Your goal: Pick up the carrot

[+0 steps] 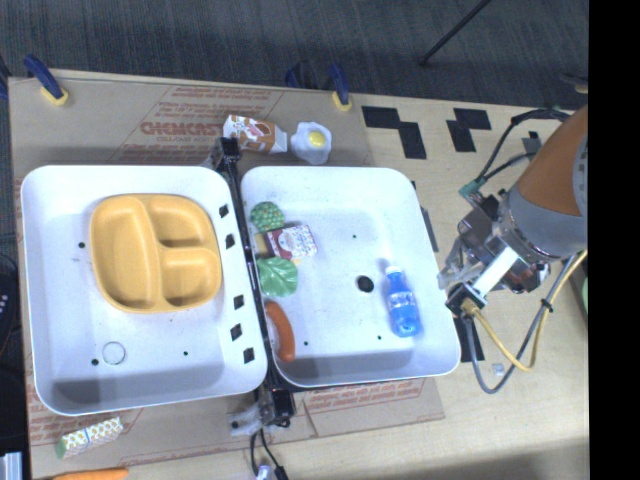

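Carrot (281,331) lies at the right bin's (425,353) near-left corner, well left of my gripper (462,290), which hangs outside that bin's right rim beside the bottle (401,303). Jaws: I cannot tell their state.

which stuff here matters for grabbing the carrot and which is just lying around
For the job:
carrot, at the right bin's left wall
gripper, outside the right bin

Lying about:
blue bottle
yellow divided tray
green leafy pieces
red packet
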Controlling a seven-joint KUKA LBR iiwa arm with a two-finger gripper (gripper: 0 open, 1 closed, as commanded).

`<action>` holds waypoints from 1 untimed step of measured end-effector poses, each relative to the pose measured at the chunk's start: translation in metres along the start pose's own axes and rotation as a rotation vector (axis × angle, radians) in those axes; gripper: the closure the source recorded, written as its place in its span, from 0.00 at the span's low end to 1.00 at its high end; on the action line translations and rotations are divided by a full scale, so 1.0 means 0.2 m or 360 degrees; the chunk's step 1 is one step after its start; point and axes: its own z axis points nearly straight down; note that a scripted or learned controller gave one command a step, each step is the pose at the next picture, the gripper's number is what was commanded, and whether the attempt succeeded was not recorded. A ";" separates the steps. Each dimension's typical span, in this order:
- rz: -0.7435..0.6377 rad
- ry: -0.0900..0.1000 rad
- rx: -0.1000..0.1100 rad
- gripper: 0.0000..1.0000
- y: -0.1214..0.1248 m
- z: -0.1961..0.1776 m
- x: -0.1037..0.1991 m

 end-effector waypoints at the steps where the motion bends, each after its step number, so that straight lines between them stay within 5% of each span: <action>1: -0.0447 0.0000 -0.0003 1.00 0.00 -0.20 0.00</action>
